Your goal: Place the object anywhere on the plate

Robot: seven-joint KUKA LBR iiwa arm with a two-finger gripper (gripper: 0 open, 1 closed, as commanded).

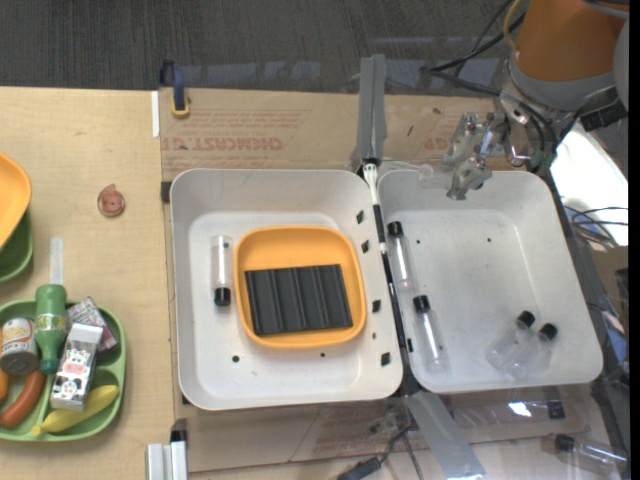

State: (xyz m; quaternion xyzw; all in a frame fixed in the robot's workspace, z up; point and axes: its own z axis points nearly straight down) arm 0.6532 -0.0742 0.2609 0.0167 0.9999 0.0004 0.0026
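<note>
Arm: grey with an orange band, coming in from 2 o'clock over the right bin's (560, 268) far edge.
Gripper (466, 180): above the far rim of the right bin at about 12 o'clock of that bin; whether its fingers are spread or closed I cannot tell, and nothing shows between them.
Plate (298, 243): orange, in the middle of the left bin (195, 368), with a dark ribbed block (303, 299) lying on it.
Left bin, 9 o'clock of the plate: a clear tube with a black cap (220, 270), just beside the plate.
Right bin, 9 o'clock side: two clear tubes (412, 293) end to end along the left wall.
Right bin, 5 o'clock corner: two clear vials with black caps (520, 343), lying close together.
</note>
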